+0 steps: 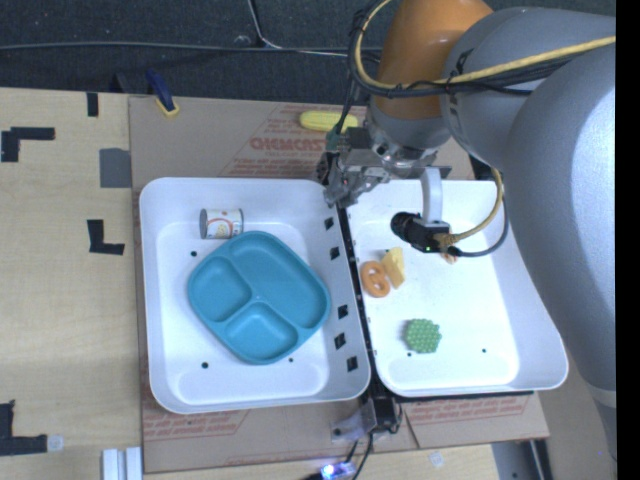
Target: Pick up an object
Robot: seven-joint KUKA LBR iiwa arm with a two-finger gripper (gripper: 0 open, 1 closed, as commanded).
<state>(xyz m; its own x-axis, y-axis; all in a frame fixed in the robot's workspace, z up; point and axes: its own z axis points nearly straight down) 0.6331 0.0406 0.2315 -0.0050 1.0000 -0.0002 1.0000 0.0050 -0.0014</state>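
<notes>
The gripper [345,183] hangs over the bins' shared rim; whether its fingers are open or closed cannot be told. A smooth blue compartment tray [258,295] lies left, a bumpy green ball [423,335] right.

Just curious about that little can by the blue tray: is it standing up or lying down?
Lying down. The can rests on its side in the left bin, one round end facing the camera's left, just behind the tray.

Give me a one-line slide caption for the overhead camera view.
KUKA arm's end effector above the divider between two white bins: blue tray and small can left; pretzel and green ball right.
</notes>
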